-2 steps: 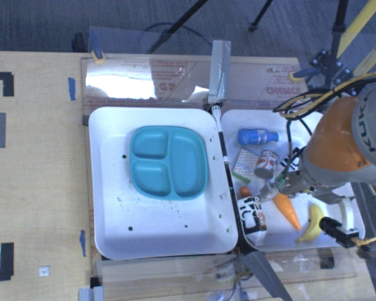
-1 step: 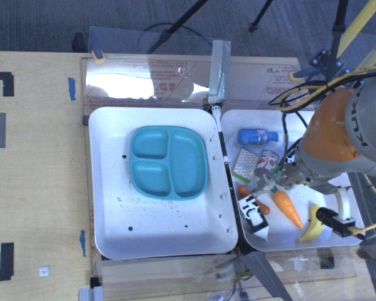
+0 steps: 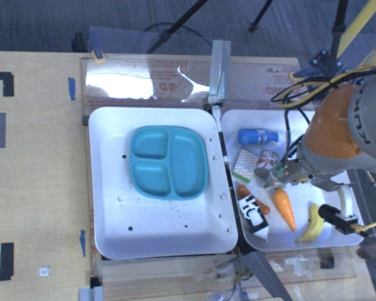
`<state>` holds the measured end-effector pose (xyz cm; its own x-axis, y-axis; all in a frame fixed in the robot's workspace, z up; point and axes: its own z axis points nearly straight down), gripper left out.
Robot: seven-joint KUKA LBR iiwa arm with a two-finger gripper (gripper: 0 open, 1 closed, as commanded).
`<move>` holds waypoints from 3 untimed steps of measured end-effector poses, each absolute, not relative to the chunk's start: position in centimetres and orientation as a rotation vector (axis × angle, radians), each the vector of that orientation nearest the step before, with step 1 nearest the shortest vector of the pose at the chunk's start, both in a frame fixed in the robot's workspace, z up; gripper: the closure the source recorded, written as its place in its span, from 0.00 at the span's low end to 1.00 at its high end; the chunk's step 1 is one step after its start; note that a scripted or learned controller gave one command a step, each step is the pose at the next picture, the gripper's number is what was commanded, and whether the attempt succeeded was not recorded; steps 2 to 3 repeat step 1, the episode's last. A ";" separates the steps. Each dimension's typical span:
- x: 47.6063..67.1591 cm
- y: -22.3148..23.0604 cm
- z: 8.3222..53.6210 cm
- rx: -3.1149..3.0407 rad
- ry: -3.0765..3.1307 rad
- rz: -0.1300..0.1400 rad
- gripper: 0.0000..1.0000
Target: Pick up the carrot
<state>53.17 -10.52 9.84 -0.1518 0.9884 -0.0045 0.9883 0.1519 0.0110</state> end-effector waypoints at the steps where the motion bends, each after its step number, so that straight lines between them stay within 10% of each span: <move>1: 54.8 -3.9 20.3 1.774 2.592 0.001 1.00; 3: 54.8 -3.9 20.3 1.774 2.592 0.001 1.00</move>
